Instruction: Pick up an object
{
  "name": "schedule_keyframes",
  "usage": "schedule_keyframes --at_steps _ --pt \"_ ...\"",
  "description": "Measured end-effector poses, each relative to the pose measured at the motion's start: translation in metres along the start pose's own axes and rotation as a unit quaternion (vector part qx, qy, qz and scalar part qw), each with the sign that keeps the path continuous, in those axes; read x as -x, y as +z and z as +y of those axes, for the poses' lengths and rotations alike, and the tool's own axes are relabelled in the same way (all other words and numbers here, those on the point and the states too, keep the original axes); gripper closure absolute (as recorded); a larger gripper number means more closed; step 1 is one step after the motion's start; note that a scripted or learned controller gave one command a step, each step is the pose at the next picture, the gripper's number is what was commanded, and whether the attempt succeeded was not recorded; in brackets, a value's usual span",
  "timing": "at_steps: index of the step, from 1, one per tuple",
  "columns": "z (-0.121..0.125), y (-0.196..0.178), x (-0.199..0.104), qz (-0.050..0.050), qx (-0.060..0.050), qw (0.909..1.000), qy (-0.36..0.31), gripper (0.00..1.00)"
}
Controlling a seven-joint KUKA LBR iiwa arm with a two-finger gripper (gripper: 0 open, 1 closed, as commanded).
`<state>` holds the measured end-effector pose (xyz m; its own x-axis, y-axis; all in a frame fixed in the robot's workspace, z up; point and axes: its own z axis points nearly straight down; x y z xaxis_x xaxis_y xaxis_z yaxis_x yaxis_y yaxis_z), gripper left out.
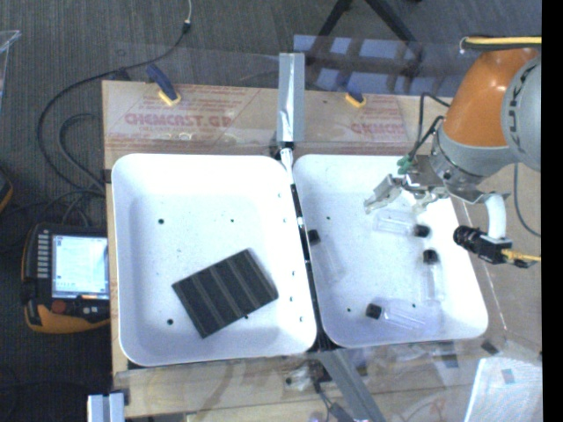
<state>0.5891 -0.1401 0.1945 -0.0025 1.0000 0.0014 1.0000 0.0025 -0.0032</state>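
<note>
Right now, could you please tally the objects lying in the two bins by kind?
Black ribbed slab, left bin: 1
Clear tubes with black caps, right bin: 4 ()
Total: 5, though the clear ones are faint.

Bright, even overhead light washes both white bins close to overexposure, flattening their surfaces. Shadows are soft and short, darkest beneath the ribbed black block. The carpeted floor stays dim. Focus is slightly soft throughout, with clear plastic items nearly lost in glare.
</note>
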Motion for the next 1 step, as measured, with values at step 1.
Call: schedule_keyframes --at_steps 1 --pt "0.0445 0.1046 0.0276 -0.003 0.006 0.9997 -0.025 0.0"
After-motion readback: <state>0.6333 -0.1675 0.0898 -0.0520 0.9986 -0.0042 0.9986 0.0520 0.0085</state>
